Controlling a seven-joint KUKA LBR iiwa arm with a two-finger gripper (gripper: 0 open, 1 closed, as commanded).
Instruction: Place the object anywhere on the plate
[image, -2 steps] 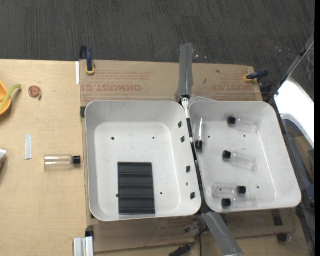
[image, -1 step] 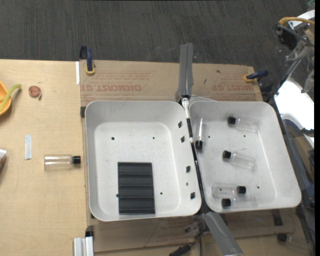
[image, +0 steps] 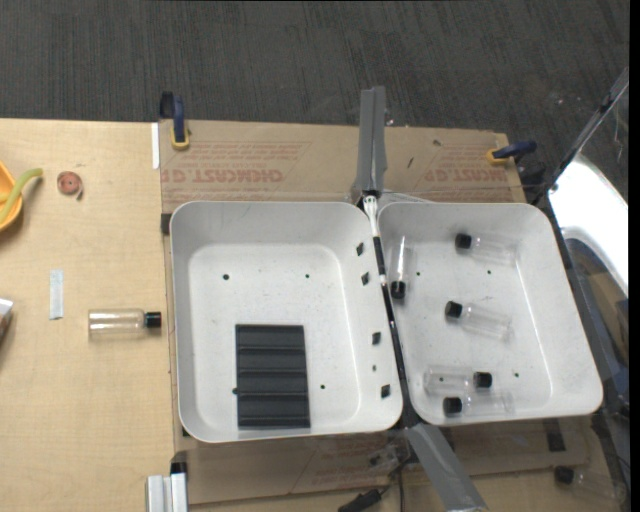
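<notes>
1. Over on the right side of the frame sits the right bin (image: 540, 225), and five little clear bottles with black caps lie in it. The task's thing is likely one of these, but I cannot tell which.
2. At the lower middle of the frame, inside the left bin (image: 200, 225), lies the plate (image: 271, 377). It is dark, flat and has ridges.
3. I cannot tell if the fingers are open or closed.
4. The easiest bottle to pick looks like the middle bottle (image: 478, 318). It lies alone, well apart from the others and from the walls.
5. The top bottle (image: 475, 243) is also alone, so it is a good second pick.
6. The bottle by the wall (image: 397, 265) lies right next to the wall between the bins. It may be hard to get fingers around it.
7. The two low bottles (image: 455, 381) lie just beside each other. Grabbing one could bump the other.
8. Bottles are round and smooth, so they may roll or slip. Come straight down and squeeze across the thin side, near the middle.
9. Lift high enough to clear the wall between the bins.
10. Set the bottle down low along the plate's ridges, so it does not roll off.
11. Leave the lone bottle (image: 118, 321) on the wood at the left alone.
</notes>
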